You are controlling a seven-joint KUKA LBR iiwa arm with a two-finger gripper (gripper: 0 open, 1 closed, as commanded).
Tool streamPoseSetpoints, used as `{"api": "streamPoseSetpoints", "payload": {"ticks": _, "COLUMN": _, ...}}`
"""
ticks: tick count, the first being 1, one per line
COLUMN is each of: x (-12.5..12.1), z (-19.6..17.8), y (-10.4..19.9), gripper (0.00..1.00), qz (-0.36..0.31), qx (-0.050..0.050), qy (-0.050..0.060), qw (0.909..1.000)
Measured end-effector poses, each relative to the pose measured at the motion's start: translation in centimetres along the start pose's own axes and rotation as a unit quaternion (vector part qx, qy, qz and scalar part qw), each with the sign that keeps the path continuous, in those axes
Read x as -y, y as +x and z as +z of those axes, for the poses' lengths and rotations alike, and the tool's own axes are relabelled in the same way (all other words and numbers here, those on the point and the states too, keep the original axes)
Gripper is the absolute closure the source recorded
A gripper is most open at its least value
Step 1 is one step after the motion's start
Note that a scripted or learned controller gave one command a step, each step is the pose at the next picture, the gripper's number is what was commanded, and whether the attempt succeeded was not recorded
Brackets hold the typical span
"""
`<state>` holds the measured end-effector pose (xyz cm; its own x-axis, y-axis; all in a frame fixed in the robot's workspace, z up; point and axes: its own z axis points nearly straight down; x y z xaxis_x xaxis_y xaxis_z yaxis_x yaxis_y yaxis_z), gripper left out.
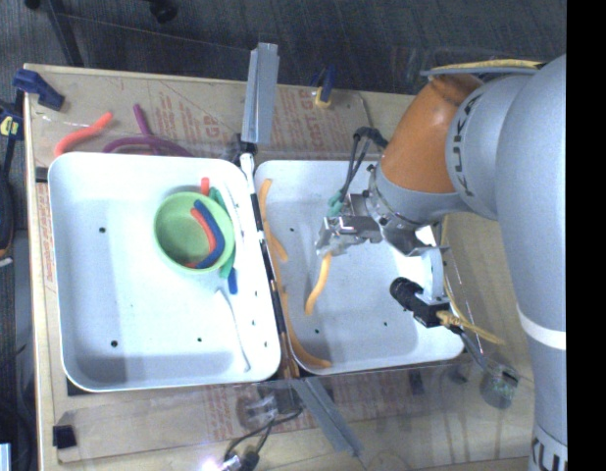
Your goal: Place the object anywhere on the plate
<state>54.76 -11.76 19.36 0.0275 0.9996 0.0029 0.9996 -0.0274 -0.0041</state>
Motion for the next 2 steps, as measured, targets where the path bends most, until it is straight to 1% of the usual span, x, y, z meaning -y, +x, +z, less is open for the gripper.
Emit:
{"api": "streamPoseSetpoints", "payload": {"ticks": 1, "x": -10.75, "z": -0.84, "y": 7.19, "gripper": 1.00, "qz": -0.288, "qx": 0.002, "qy": -0.002, "qw": 0.9575}}
{"api": "streamPoseSetpoints", "payload": {"ticks": 2, "x": -10.75, "z": -0.84, "y": 7.21, "gripper": 0.00, "qz": -0.288, "qx": 0.002, "qy": -0.002, "qw": 0.9575}}
